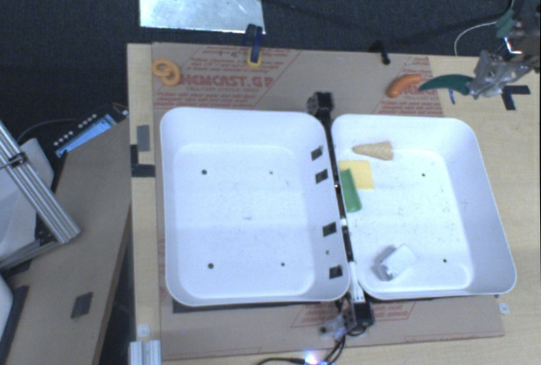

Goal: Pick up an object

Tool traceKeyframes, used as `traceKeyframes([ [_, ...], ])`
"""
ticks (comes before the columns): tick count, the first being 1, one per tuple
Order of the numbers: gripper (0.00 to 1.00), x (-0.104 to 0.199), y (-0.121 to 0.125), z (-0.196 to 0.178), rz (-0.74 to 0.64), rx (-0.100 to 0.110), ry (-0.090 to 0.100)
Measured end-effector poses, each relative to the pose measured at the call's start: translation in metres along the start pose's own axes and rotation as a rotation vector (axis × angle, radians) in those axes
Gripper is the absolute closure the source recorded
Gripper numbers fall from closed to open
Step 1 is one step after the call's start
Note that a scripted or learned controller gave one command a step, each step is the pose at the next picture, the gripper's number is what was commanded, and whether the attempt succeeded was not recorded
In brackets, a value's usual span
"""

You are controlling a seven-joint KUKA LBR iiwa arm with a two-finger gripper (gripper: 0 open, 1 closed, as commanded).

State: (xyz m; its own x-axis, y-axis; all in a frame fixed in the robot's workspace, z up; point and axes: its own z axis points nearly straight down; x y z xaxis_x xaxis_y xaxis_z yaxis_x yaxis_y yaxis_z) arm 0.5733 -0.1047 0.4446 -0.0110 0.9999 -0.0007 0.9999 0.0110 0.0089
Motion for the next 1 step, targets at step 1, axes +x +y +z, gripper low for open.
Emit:
traceKeyframes([
  [1, 1.0, 0.0395, -0.0393, -0.0978, 0.002, -0.006, 0.001],
])
